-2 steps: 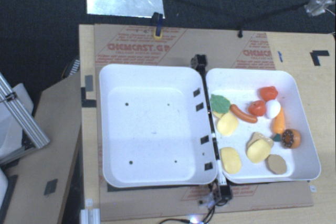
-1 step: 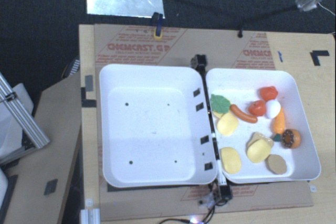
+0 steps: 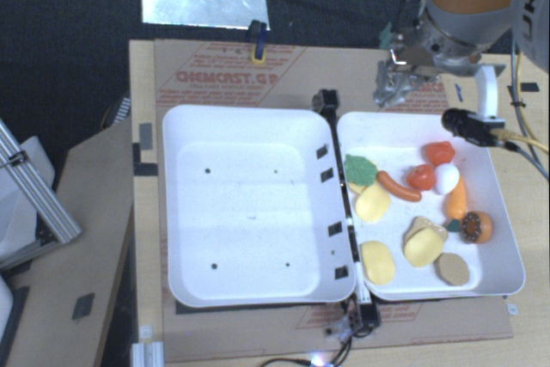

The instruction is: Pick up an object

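The things to be picked are plastic toy foods, all lying in the right-hand shallow white bin (image 3: 498,228). Near its left wall sits a green leafy piece (image 3: 361,168), with a pale yellow rounded piece (image 3: 372,204) just below it and a second yellow piece (image 3: 377,262) nearer the front. An orange-red sausage (image 3: 398,186) lies slantwise between the green piece and a red tomato-like ball (image 3: 421,176). Behind that is a red-orange lump (image 3: 439,152), and a white egg (image 3: 447,179) touches an orange carrot (image 3: 456,202). Toward the front right lie a round orange piece with a dark face (image 3: 475,226), a yellow potato-like lump (image 3: 423,246) and a tan flat disc (image 3: 452,269).

The metal jaws (image 3: 397,87) hang above the bench beyond the right bin's far rim, over brown cardboard (image 3: 223,69), well apart from the food. Whether they are spread or closed cannot be told; nothing is seen between them.

The left-hand white bin (image 3: 249,202) adjoins the right one.
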Controlling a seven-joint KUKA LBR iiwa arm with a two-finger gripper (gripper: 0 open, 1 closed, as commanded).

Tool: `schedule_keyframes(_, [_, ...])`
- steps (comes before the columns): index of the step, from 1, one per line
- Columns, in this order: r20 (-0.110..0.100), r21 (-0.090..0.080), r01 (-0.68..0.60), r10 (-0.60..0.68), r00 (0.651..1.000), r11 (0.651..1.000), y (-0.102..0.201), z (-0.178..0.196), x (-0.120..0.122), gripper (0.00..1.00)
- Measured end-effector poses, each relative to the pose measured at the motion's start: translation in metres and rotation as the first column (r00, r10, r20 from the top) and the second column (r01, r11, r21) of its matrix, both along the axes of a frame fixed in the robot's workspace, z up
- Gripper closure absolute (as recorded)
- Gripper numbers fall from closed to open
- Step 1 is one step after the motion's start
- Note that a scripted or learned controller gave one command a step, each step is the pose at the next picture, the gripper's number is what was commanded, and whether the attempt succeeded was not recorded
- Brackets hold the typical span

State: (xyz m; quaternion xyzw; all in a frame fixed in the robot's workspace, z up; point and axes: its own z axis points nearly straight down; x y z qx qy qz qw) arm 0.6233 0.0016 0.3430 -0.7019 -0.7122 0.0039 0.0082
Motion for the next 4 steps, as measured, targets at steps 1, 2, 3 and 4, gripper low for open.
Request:
schedule_keyframes(1, [0.022,-0.007,0.01,-0.01,1.0,1.0,-0.012,0.004,0.047,1.0])
schedule_keyframes(2, [0.016,-0.009,0.019,-0.019,1.0,1.0,-0.081,-0.043,0.044,1.0])
schedule_keyframes(3, [0.024,-0.007,0.014,-0.014,1.0,1.0,-0.088,0.004,0.046,1.0])
schedule_keyframes(4, [0.024,-0.007,0.014,-0.014,1.0,1.0,-0.096,0.043,0.046,1.0])
